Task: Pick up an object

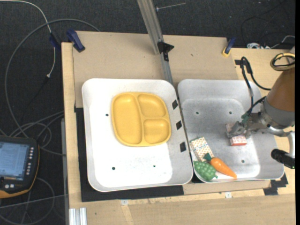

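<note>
Fingers low in the right bin — my gripper sits right over a small box with a red edge, and whether the fingers are spread or closed on it I cannot tell, since the wrist hides them from above. That box lies toward the right side of the bin, directly under my fingertips and touching or nearly touching them. My arm comes in from the right, its orange band above the grey wrist.

Nearer, at the bin's near-left corner, three other things cluster: a small patterned packet, a green bumpy toy vegetable just near of it, and an orange carrot beside the green one, touching it.

To the left, the other white bin carries a yellow divided tray with three compartments, lying flat toward its far half. Both bins rest on a tan bench — a slanted metal pole rises from its far edge.
</note>
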Available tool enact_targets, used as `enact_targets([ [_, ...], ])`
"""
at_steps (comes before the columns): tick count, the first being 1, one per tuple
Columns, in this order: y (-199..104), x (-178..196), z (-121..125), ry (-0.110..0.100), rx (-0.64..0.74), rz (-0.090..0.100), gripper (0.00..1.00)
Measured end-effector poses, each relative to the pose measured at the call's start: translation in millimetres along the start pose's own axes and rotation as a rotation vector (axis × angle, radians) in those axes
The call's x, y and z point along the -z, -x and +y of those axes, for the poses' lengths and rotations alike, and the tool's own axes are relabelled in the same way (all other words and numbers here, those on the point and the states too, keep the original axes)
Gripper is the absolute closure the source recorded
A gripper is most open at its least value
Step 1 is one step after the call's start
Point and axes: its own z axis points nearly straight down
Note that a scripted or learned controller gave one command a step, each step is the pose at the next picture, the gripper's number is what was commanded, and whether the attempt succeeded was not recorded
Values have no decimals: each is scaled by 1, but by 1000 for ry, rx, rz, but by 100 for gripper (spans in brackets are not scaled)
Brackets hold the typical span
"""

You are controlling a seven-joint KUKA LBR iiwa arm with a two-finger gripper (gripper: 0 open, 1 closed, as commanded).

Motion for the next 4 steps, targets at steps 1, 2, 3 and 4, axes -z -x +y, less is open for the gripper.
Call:
enact_targets([
  [1,-4,63,-1,7,1,-4,100],
  [2,-8,127,-2,9,1,-5,100],
  [3,-8,181,0,8,1,-5,100],
  [4,-67,172,-12,-3,5,2,100],
])
